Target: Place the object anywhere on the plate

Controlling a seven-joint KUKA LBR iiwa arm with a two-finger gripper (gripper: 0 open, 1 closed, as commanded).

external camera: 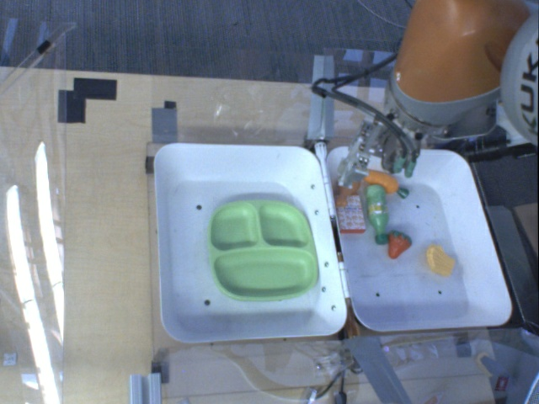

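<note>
A green divided plate (263, 249) lies in the middle of the left white bin (181, 310). My gripper (383, 160) hangs over the far left corner of the right bin (480, 305). Just beneath it lies an orange carrot-shaped toy (381, 180), close enough that I cannot tell whether they touch. A small green bottle (377, 214) and a red-and-white packet (350, 211) lie side by side just in front of the orange toy. Nearer the front are a red strawberry (397, 245) and a yellow piece (440, 260).
The raised rims of the two bins meet in a ridge (331, 225) between the plate and the toys. The arm's orange band (450, 36) and cables loom over the far right. Bare bin floor surrounds the plate.
</note>
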